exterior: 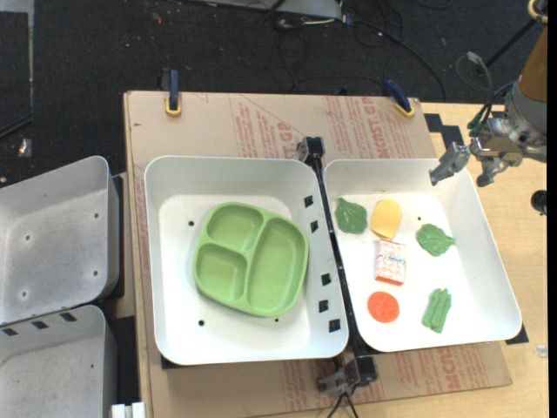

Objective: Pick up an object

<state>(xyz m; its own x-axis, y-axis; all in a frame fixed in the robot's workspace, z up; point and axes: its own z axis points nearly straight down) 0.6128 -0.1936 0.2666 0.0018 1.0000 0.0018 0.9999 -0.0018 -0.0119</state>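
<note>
Tool (464, 162) spread, empty, at two o'clock; the orange disc (383, 306) looks light, stiff, perhaps slippery: pinch across its rim.

The tabletop (226, 120) is a brown board printed with red lettering, held at its far edge by two clamps, one far left (173, 92) and one far right (399, 97). Two shallow white bins lie directly on it, touching side by side: the left bin (165, 233) and the right bin (487, 259).
</note>
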